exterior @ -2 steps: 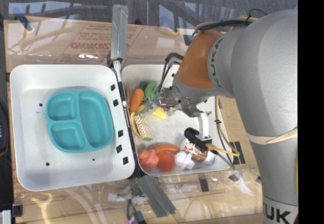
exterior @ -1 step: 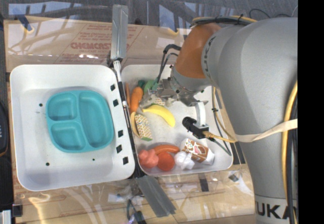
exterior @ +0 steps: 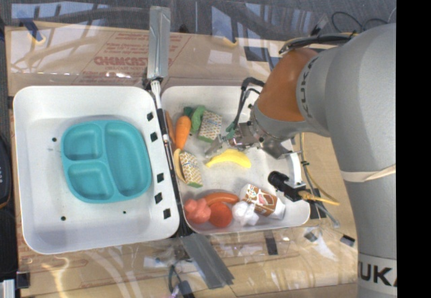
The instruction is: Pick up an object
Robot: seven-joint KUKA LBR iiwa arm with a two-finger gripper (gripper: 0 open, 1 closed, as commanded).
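A: What's the bench (exterior: pixel 101 54) look like?
B: Tan top under a clear plastic sheet with glare streaks and red print along the far side. Bits of tape at the near edge.
A: What sits on it?
B: Two shallow white bins, side by side, touching. Left bin (exterior: pixel 34 155) and right bin (exterior: pixel 202 93), both with rounded corners.
A: Anything between them?
B: Small black clips (exterior: pixel 159 175) run along the shared edge. A grey strip (exterior: pixel 159 41) lies on the bench just beyond the seam, pointing away from the bins.
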